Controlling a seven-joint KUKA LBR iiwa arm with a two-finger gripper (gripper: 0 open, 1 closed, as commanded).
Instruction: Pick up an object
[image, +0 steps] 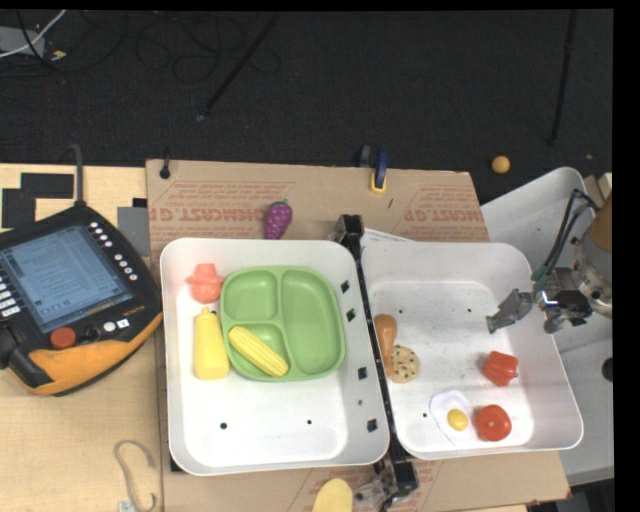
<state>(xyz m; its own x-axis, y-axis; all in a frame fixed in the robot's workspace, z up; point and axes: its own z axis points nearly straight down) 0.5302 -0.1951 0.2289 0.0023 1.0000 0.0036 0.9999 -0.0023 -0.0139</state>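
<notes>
While the gripper (530, 310) hangs open and empty over the right bin (440, 262), the red pepper (501, 367) lies just below it, where an off-centre descent could nudge it away, spoiling the grasp.

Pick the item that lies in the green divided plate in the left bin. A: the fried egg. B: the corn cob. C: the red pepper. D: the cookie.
B: the corn cob lies across the front compartment of the green divided plate in the left bin, while the red pepper, the cookie and the fried egg all lie in the right bin.
</notes>
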